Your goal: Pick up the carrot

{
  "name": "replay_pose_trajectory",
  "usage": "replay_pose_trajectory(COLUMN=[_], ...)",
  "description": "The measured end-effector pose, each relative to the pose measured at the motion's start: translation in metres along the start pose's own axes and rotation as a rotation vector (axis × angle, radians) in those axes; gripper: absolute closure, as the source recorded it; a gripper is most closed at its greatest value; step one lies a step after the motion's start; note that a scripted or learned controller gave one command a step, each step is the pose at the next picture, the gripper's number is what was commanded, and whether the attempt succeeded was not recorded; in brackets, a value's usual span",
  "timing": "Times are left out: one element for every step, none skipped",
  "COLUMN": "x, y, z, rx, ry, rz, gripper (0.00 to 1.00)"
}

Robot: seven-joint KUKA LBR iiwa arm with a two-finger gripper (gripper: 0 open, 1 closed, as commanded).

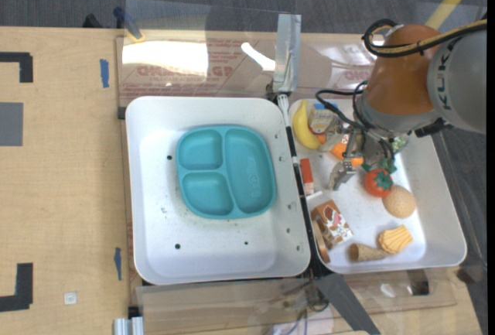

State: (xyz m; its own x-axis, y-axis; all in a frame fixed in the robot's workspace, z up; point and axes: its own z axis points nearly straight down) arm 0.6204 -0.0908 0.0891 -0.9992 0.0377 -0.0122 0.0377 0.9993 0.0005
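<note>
Camera view
Carrot (340,146): small orange piece, mostly hidden by the gripper; shape and full length cannot be read. Count: one.
Carrot location: right bin (441,244), far-left part, just right of the banana (302,129), touching or directly under the gripper fingers; which, cannot be told.
Gripper (346,167): lowered over the right bin from the right, metal fingers pointing down; spread of the fingers cannot be told, and nothing is clearly seen between them.
Arm (402,78): one, grey with an orange band, above the far part of the right bin.
Bins: two, white, side by side.
Left bin (147,194): one teal divided plate (227,171), three compartments.
Right bin contents: one banana, one tomato (379,181), one tan round item (399,202), one yellow ridged item (394,239), one cone (363,251), one printed packet (331,223), one small jar (320,121).
</note>
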Motion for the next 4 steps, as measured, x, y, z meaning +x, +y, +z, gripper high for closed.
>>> replay_pose_trajectory(x=[-0.004, 0.059, 0.059, 0.057], y=[0.001, 0.041, 0.042, 0.043], z=[-0.015, -0.100, -0.108, -0.119], rx=[0.001, -0.001, 0.001, 0.000], ry=[-0.014, 0.004, 0.003, -0.005], rz=[-0.002, 0.146, 0.145, 0.143], gripper=[1.00, 1.00, 1.00, 1.00])
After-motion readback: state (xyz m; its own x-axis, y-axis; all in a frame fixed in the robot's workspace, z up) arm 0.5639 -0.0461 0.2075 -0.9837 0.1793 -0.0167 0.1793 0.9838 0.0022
